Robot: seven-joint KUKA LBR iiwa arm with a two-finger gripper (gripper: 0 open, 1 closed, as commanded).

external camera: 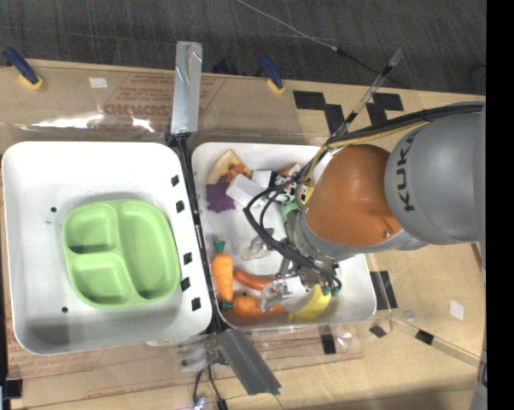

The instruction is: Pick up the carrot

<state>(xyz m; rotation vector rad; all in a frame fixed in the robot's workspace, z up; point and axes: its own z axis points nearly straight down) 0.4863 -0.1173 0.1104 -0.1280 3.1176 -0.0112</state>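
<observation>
Carrot (223, 278) lies unlifted beside the banana (312, 304); the hand (284, 287) hovers close, grip state unclear.

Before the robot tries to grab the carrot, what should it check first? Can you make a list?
1. Carrot in view: ok. The carrot lies at the near left of the right bin.
2. Gripper above the carrot: not ok. The gripper hangs to the carrot's right, over other orange toy food.
3. Room around the carrot: not ok. The bin wall is close on its left and the orange toy food crowds its right.
4. Fingers ready: cannot tell.
5. Carrot already held: not ok. It lies in the bin, apart from the gripper.
6. Banana out of the way: ok, it lies on the gripper's far side.
</observation>
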